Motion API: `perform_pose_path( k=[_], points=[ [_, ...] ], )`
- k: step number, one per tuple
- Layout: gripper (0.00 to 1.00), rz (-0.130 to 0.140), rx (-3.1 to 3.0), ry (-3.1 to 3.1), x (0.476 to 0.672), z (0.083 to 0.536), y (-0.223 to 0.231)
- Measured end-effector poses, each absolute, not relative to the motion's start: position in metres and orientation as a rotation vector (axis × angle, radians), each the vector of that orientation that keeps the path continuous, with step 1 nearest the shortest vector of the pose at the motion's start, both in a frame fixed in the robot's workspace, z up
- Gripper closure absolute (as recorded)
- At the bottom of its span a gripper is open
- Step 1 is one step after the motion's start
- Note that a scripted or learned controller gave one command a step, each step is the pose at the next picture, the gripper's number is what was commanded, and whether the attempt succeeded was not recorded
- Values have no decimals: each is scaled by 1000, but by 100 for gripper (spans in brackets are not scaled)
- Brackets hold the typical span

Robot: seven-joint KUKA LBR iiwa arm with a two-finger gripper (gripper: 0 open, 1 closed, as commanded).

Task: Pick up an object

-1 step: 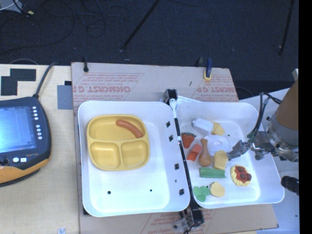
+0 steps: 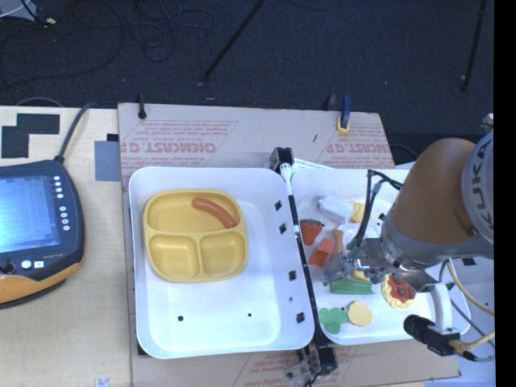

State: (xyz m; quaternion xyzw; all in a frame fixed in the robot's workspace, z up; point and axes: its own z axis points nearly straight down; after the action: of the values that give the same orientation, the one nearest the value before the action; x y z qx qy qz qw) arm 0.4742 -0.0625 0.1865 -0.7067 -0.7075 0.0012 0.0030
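Arm: I see it reaching in from the right, bulky grey/orange wrist hanging over the right bin, covering most of its middle + right part.
Gripper: low among the toys near the bin's centre; dark and tangled w/ cables, so I can't tell if it's released or clenched, or gripping anything.
Task objs: toy food pile in right bin. Orange carrot pcs just left of the gripper, white/yellow item toward the far wall, green pc just below the gripper, red-yellow item to its right, green leaf + yellow disc by the near wall.
Edges: bins touch along the middle divider; carrot pcs sit close to it, tight room on that side.
Open room: left bin has a wide bare floor on the near half; yellow divided tray sits in its far-left part, sausage in the tray's top compartment.
Hidden: the right bin's right side is under the arm, contents there unclear to me.
Cut off: tablet pendant at left, partly out of frame.
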Motion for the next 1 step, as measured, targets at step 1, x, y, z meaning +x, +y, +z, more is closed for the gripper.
perform_pose_path(
  k=[1],
  points=[
    [100, 4, -2220, -2215, 475, 196, -65]
  ],
)
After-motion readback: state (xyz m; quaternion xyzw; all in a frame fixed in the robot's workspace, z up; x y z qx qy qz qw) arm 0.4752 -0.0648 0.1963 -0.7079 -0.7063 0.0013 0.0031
